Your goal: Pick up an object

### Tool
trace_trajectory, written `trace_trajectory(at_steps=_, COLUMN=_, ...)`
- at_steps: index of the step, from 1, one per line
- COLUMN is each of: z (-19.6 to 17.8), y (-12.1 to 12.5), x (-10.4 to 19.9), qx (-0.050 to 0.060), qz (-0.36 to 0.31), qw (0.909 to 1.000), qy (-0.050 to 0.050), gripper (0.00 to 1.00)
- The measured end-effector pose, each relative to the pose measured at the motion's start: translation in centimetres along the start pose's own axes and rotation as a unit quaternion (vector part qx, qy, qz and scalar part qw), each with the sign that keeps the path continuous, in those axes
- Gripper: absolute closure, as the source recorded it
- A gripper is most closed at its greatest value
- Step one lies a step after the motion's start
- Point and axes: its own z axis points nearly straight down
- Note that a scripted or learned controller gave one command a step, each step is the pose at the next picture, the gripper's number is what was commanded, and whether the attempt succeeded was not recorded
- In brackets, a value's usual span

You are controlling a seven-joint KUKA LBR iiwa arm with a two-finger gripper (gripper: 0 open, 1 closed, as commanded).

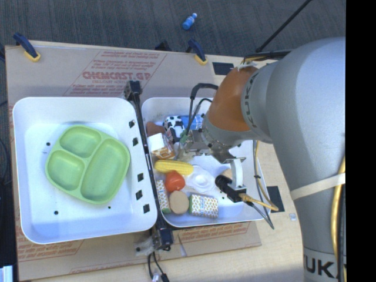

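The grey arm (294, 98) is reaching in from the right and hanging over the right bin (161, 106), its orange band sitting above the far half of that bin. The gripper (183, 142) is pointing down into the far-left part of the bin, among the things heaped there. The wrist is hiding it from above, so I cannot tell how far open it is or whether it has hold of anything.

The things to pick from are lying crowded along the left side of the right bin. At the far end a black-and-white spotted toy (172, 123) is sitting just beside a blue item (191, 123), with a brown item (154, 128) to its left against the bin wall. Just near of the gripper a yellow corn cob (174, 167) is lying crosswise. A red tomato (174, 181) is touching its near side, and a small white cup (201, 181) is resting to the right of the tomato. Nearer still, a beige ball (178, 202) is sitting beside a patterned box (204, 205), both close to the near wall.

In the left bin (23, 157) a green divided plate (88, 163) is lying flat, turned at a slant, well apart from the gripper. Both bins are resting on a printed cardboard sheet (111, 69), which blue clamps (26, 46) are pinning at its far edge. On the dark floor beyond, a small blue object (188, 21) is lying by itself.
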Motion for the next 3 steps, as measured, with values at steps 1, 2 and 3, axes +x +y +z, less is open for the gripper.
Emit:
trace_trajectory(at_steps=1, z=-4.9, y=7.4, x=1.5, qx=-0.002, qz=0.001, qw=1.0000, qy=0.000, gripper=1.00)
trace_trajectory(at_steps=2, z=0.0, y=7.6, x=-7.6, qx=0.000, qz=0.002, qw=1.0000, qy=0.001, gripper=1.00)
trace_trajectory(at_steps=3, z=0.0, y=7.7, x=-7.6, qx=0.000, qz=0.001, qw=1.0000, qy=0.001, gripper=0.00)
